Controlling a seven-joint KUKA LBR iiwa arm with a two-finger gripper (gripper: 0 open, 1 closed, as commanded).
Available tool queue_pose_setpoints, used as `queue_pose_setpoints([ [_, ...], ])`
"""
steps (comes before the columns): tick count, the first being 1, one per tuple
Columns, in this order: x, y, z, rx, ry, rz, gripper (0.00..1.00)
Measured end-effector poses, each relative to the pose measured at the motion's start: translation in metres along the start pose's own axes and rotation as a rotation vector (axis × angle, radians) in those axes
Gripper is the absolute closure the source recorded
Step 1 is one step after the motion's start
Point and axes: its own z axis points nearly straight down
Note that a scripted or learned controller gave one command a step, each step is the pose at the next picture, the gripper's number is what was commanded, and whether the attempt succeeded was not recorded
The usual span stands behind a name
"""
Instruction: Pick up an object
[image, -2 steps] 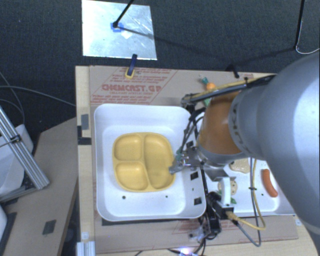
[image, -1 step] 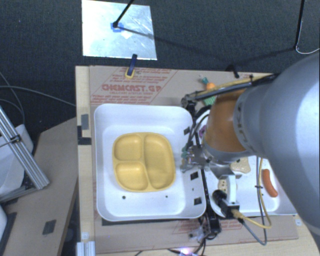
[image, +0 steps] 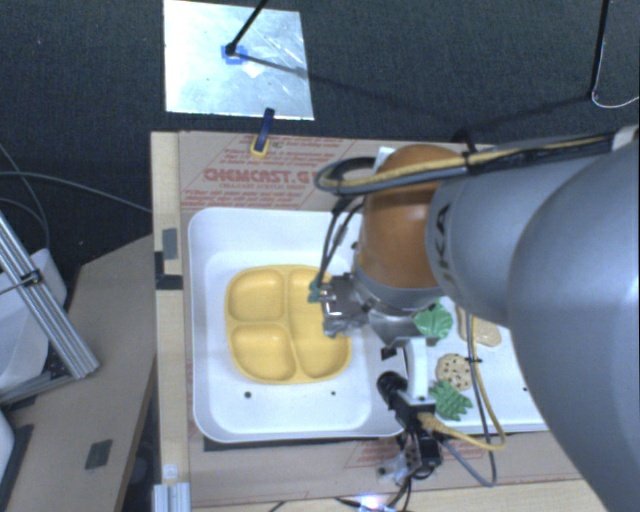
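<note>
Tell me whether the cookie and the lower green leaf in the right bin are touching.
Cannot tell. In the camera view the cookie sits right above the green leaf, their edges meeting in the image, with no plain gap or contact.

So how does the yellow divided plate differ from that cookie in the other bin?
The yellow divided plate is large, plain yellow and split into compartments; the cookie is small, tan and dark-speckled. The plate lies in the left bin, the cookie in the right bin, beside the arm. Both lie flat.
</note>
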Motion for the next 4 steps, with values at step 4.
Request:
queue_pose_setpoints([
  [4,-0.129,-0.01,-0.118,0.003,-0.006,0.012,1.0],
])
